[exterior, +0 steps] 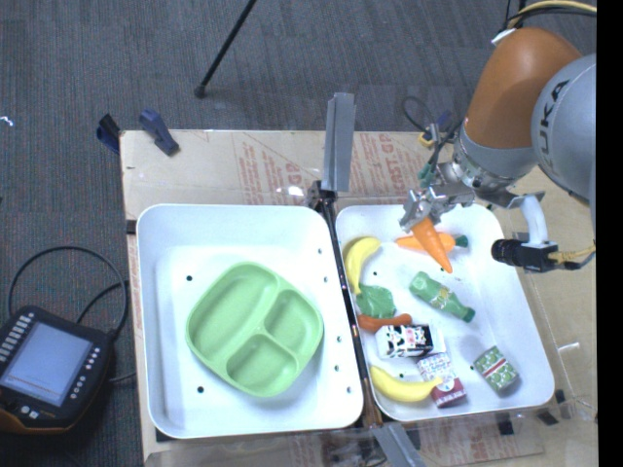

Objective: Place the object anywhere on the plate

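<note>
Right now the gripper [425, 212] hangs over the far part of the right bin [521, 343], fingers closed on the thick end of a toy carrot [436, 241]. Carrot's long axis runs down and slightly right from the fingers, tip pointing at the bin floor, w/ a second orange carrot piece [414, 245] just beside it. Green divided plate [255, 330] sits in the left bin [161, 261], well apart, to the left and nearer the camera. Looks like next move = carry leftward across the divider btwn bins.
</note>
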Controlling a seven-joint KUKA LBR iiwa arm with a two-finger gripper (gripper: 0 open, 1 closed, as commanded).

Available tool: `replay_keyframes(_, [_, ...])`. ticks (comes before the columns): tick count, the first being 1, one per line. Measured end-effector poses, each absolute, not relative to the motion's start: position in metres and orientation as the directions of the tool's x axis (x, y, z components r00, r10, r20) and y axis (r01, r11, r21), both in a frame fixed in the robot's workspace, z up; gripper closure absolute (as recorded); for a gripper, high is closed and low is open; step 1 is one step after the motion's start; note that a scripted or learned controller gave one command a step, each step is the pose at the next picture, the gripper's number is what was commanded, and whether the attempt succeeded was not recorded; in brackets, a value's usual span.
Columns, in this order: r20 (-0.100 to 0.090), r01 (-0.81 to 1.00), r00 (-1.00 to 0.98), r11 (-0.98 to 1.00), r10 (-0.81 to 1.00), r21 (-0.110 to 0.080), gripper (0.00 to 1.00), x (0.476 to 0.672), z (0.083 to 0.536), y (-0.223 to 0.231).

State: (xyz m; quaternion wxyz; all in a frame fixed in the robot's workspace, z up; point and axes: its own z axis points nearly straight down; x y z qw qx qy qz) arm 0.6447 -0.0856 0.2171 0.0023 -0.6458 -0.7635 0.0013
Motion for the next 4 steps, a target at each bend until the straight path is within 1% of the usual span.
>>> replay_keyframes(1, [0.004,0.859,-0.513,0.513,0.859,-0.005,1.0,0.639,0.183,-0.021])
replay_keyframes(2, [0.004,0.799,-0.601,0.601,0.799,-0.005,1.0,0.583,0.185,0.035])
replay_keyframes(3, [0.005,0.715,-0.699,0.699,0.715,-0.006,1.0,0.563,0.183,0.109])
replay_keyframes(4, [0.006,0.432,-0.902,0.902,0.432,-0.003,1.0,0.557,0.195,0.093])
